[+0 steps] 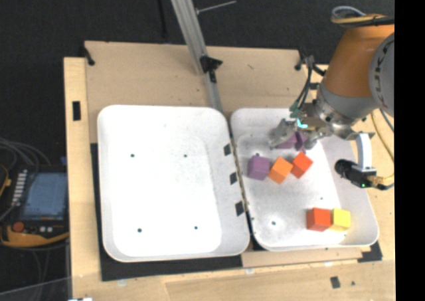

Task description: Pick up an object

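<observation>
- Here, the right bin (262,127) contains several small blocks, and each one shows a plain, flat colour.
- A purple cube (258,167), an orange cube (280,169) and a red-orange cube (302,163) sit in a tight row near the middle of this bin; the orange one touches both neighbours, or nearly so.
- A red cube (319,218) and a yellow cube (341,218) stand side by side, touching, near the front right corner of the same bin, well apart from the row.
- A small purple piece (298,139) shows just at the gripper (289,135); its shape is mostly hidden.
- The arm comes in from the right, with its orange band above the grey wrist, and the gripper hangs low over the back part of the right bin, just behind the row of three cubes.
- The fingers appear to be close to the purple piece (I cannot tell whether they are open or closed on it).
- The left bin (159,120) lies beside the right one, and their edges are touching.
</observation>
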Motion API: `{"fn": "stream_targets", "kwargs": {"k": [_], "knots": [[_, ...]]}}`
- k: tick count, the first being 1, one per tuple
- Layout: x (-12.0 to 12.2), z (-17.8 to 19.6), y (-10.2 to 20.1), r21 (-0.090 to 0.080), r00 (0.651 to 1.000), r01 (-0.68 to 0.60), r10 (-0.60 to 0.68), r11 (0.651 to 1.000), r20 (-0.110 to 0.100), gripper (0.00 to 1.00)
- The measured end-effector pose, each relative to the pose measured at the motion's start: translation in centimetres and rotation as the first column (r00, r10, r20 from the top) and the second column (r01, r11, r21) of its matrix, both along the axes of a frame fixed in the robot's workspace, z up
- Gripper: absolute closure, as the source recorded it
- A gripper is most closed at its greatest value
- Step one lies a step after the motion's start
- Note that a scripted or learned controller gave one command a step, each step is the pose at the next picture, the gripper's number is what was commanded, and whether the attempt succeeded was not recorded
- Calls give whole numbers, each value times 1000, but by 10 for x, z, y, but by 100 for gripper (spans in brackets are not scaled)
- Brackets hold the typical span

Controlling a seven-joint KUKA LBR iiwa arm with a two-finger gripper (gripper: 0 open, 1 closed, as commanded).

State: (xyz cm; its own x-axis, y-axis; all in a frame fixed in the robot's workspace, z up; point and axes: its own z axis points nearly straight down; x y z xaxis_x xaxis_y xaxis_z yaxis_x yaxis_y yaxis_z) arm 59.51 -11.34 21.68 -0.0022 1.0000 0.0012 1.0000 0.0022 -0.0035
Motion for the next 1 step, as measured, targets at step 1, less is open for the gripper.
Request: {"fn": "stream_targets", "kwargs": {"k": [1], "knots": [[1, 2, 0, 0, 1000, 1, -1, 1000, 5, 0]]}}
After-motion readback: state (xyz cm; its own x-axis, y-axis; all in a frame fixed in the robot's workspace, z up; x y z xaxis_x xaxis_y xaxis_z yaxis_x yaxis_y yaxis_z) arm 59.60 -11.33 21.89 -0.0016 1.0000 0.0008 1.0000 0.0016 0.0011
